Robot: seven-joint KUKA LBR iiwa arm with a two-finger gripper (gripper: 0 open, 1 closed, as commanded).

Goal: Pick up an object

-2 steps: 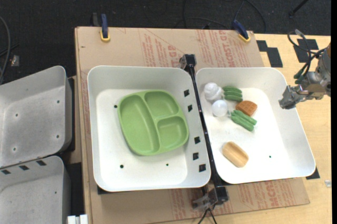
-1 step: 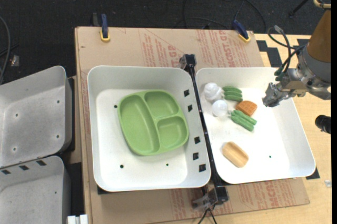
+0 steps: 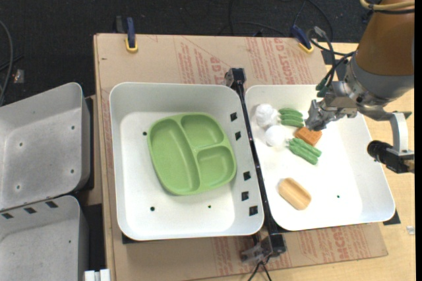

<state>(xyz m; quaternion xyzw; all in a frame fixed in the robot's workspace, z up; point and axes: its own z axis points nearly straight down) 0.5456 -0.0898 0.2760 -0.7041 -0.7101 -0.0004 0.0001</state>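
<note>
In the right bin [image 3: 356, 207] lie two white round items [image 3: 271, 125], a green pod [image 3: 291, 117], a second green pod [image 3: 304, 151], an orange block [image 3: 308, 136] and a tan bread-like piece [image 3: 294, 193]. My gripper [image 3: 317, 121] hangs low over the bin's upper middle, its tip right at the orange block's upper edge, between the two green pods. The arm's wrist hides the fingertips.
The left bin [image 3: 132, 207] holds a green divided plate [image 3: 192, 153]. A black divider [image 3: 249, 161] runs between the bins. Grey trays [image 3: 39, 141] lie off the bench's left side. Clamps sit on the board's far edge.
</note>
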